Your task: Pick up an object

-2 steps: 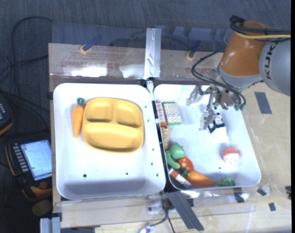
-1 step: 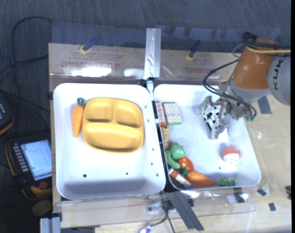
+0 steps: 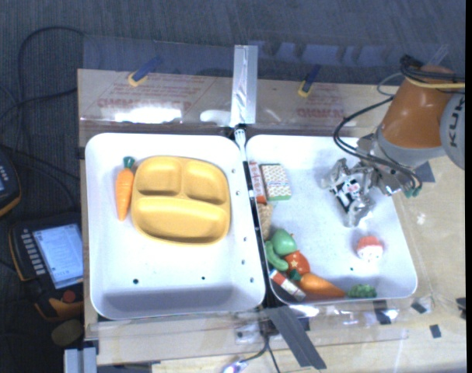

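My gripper hangs over the upper right part of the right bin, above bare white floor. Below it and slightly right lies a small red-and-white toy. A checkered green-and-red box sits to the gripper's left near the divider. Along the bin's lower left lie a green toy, a red piece, an orange carrot-like toy and a small green piece. I see nothing held by the gripper.
The left bin holds a yellow divided tray and an orange carrot along its left side. The arm's orange band and cables reach over the right bin's upper right corner.
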{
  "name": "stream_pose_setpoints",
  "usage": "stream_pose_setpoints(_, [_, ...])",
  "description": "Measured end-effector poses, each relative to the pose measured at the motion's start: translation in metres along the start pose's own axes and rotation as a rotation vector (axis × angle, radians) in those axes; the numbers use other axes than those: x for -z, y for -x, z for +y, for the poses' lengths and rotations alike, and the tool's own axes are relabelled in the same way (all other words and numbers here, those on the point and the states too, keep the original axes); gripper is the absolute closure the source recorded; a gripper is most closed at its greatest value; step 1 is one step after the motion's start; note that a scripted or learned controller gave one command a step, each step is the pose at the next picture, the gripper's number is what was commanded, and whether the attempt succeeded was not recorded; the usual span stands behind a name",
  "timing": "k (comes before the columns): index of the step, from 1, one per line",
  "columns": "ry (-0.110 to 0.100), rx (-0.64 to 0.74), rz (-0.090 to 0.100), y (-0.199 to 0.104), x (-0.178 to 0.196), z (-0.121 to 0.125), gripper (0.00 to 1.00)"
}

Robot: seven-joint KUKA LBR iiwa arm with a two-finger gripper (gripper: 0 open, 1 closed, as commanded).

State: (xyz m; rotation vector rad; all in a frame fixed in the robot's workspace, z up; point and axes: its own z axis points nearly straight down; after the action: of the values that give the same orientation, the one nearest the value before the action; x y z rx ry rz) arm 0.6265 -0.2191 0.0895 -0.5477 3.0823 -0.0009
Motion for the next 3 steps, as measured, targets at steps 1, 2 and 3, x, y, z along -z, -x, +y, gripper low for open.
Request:
stream_pose_setpoints(1, [-0.005, -0.230, -0.002, -0.054, 0.002, 0.017, 0.00])
stream_pose_setpoints(2, [-0.008, -0.203, -0.003, -0.059, 0.002, 0.019, 0.00])
stream_pose_setpoints(3, [-0.008, -0.177, -0.003, -0.103, 0.003, 0.034, 0.00])
